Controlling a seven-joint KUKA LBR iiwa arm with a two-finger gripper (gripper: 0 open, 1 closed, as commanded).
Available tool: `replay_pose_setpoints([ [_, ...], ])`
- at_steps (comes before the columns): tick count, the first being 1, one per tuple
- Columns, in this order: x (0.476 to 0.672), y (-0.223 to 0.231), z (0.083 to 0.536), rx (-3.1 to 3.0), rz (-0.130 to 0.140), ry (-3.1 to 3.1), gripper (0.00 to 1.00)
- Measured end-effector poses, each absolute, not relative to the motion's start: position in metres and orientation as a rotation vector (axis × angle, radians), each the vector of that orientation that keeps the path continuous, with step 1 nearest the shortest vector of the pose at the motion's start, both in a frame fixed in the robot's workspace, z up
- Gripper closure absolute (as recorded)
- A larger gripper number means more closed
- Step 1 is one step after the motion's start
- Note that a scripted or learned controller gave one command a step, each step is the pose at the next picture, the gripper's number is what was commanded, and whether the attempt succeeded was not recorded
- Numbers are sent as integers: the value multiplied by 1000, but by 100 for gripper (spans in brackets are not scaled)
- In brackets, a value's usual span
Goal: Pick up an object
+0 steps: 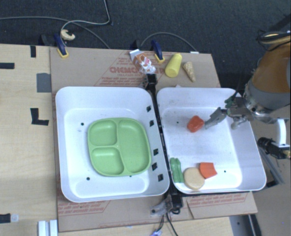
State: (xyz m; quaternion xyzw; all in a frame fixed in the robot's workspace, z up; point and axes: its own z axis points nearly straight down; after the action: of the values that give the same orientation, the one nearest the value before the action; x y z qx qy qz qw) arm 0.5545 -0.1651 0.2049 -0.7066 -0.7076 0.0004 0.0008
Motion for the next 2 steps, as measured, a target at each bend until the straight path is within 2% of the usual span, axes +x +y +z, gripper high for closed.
replay_pose_setpoints([
  [1,596,-100,90,-2218,0,-2224,0],
  [2,630,-113,86,-2220,-2,-2225,0],
])
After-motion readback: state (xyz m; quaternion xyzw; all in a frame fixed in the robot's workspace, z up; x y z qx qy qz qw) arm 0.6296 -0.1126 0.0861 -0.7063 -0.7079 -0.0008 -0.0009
